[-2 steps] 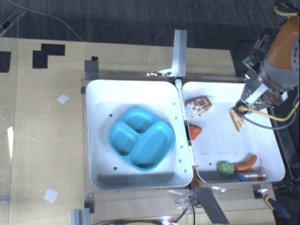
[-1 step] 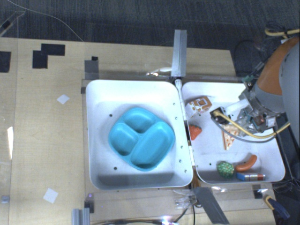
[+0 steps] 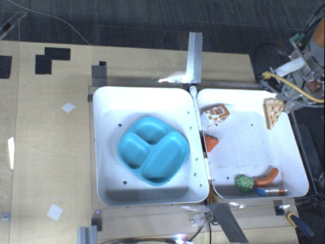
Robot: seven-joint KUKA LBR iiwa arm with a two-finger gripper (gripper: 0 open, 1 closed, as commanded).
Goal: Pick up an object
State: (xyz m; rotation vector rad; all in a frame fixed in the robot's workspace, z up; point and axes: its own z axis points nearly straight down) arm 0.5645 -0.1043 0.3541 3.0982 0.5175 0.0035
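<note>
Gripper at the right bin's far right rim; finger state cannot be determined. Pizza-slice toy lies just beside it. No legible labels.

pale wooden bench with black tape marks, dark carpet floor beyond.

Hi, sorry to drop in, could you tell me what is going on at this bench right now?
A robot arm is reaching in from the right over the far right corner of the right bin, close to a waffle-like wedge. Other small items lie in that bin: a gingerbread-house toy, an orange piece, a green ball and a sausage. The left bin holds a blue divided plate. Nothing looks lifted.
</note>
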